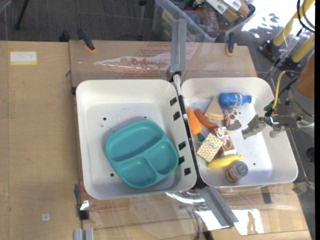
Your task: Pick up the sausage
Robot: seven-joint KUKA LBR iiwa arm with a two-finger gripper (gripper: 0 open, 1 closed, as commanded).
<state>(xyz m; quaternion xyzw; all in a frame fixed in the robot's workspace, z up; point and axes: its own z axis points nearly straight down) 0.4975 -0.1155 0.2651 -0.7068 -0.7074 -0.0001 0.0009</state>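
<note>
One sausage point(205, 119) lay wedged among toys as the spread, empty fingers point(251, 127) needed a narrow, well-aligned descent.

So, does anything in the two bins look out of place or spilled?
Nothing looks spilled or damaged. The toy food in the right bin lies in a loose heap: the sausage leans beside the carrot, with the banana below. The teal tray sits askew in the left bin.
</note>
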